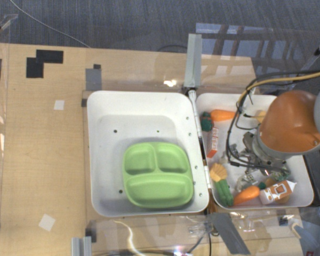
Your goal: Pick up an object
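The gripper (254,170) hangs low in the right bin (308,195); whether it grips anything I cannot tell. A carrot (246,194) lies just below it, long axis pointing left-right.

Layout of the two bins on the bench

The left bin (98,143) holds a divided plate (158,174), lying toward its near edge, closer to the near-right corner. The right bin (308,188) adjoins it on the right. In the right bin, a toy carrot (222,114) lies at the far-left corner; a second carrot (246,194) lies along the near edge, between a pickle-shaped item (223,192) on its left and a small carton (278,192) on its right. The arm (288,122) enters from the right, over the middle of the right bin.
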`<action>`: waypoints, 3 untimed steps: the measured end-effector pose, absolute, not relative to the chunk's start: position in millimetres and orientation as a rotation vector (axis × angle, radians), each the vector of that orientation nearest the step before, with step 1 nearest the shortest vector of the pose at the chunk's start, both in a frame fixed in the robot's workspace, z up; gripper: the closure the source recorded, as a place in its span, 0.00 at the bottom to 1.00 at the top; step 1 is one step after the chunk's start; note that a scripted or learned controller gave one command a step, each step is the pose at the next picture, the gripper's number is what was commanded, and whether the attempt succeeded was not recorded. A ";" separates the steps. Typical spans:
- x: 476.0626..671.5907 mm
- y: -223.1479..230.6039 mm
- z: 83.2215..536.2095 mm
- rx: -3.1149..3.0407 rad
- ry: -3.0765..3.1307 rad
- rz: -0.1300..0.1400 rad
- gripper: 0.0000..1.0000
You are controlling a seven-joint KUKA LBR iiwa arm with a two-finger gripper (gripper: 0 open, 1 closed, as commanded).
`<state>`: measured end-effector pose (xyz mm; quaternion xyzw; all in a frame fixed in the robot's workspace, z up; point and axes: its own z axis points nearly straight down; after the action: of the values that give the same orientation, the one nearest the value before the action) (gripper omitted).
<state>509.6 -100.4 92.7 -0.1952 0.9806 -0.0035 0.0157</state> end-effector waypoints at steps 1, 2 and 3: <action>513.5 -99.2 105.7 -0.614 3.039 -0.016 1.00; 569.9 -85.1 270.1 -0.712 3.036 -0.011 1.00; 543.0 -151.5 102.9 -1.232 2.888 0.003 1.00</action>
<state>543.0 -151.5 102.9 -0.3924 0.9198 0.0009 0.0008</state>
